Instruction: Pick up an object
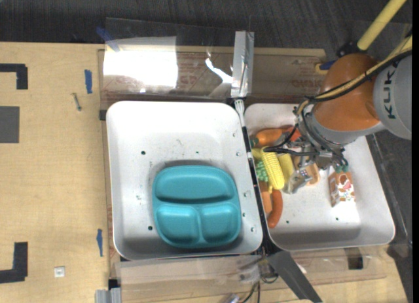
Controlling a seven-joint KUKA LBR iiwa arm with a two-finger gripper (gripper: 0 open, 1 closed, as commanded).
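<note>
My claw (313,164) hangs low in the right bin (373,230); I cannot tell its state. The corn cob (273,169) lies just left of it, long axis running near-to-far, hard against the bin's left wall.

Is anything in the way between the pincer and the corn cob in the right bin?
Nothing visible. The pincer hangs just right of the corn cob, with only bare bin floor between; other toys lie around.
</note>
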